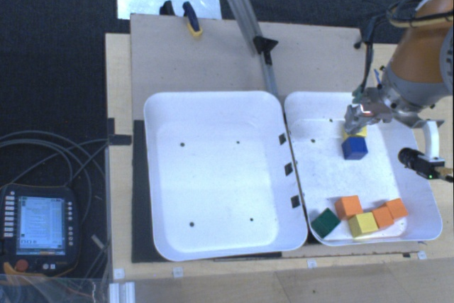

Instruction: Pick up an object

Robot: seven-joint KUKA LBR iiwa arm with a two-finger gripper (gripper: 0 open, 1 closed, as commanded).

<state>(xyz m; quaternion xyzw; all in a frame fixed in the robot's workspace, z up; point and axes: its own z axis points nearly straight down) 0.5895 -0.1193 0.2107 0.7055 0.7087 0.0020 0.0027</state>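
Gripper (357, 121) low in the right bin (411, 223) — on a yellow block (358, 130) — grip can't be told

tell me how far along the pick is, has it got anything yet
Done: the arm has reached into the right bin and the gripper sits low over a yellow block, just above the blue block. In hand: closing in on that yellow block; a grasp can't be confirmed. Left: securing and lifting it. The orange, yellow and green blocks near the front edge lie untouched.
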